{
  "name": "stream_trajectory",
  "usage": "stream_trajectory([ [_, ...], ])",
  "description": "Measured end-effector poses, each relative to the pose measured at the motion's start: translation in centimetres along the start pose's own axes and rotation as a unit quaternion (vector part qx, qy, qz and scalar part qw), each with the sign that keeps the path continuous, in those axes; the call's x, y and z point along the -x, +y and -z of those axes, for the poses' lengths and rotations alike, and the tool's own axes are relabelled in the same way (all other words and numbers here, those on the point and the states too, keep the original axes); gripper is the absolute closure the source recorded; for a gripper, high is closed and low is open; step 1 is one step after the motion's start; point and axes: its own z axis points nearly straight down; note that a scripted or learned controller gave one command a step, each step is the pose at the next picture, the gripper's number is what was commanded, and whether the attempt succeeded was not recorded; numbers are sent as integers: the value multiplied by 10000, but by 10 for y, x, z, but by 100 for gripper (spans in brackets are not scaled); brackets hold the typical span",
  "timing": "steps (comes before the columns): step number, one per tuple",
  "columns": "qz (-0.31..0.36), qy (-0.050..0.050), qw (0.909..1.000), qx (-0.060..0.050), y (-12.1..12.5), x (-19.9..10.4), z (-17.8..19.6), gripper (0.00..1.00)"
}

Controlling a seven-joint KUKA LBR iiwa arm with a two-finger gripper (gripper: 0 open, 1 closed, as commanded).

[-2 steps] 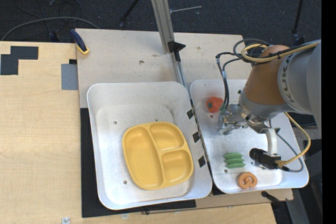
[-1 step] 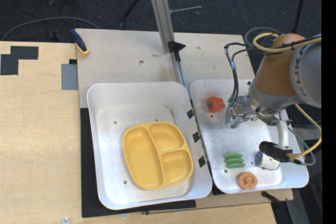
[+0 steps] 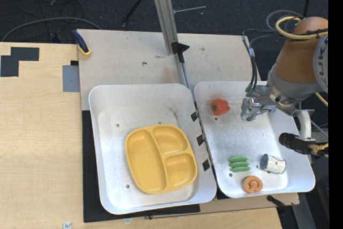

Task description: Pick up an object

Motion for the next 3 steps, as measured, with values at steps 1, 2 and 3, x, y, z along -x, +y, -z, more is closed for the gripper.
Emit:
stream_trajectory([
  [1, 27, 3, 10000, 0, 1, 1, 53, 100],
  [2, 45, 11, 10000, -20, 17, -43, 53, 100],
  [3, 50, 13, 10000, -22, 29, -99, 53, 100],
])
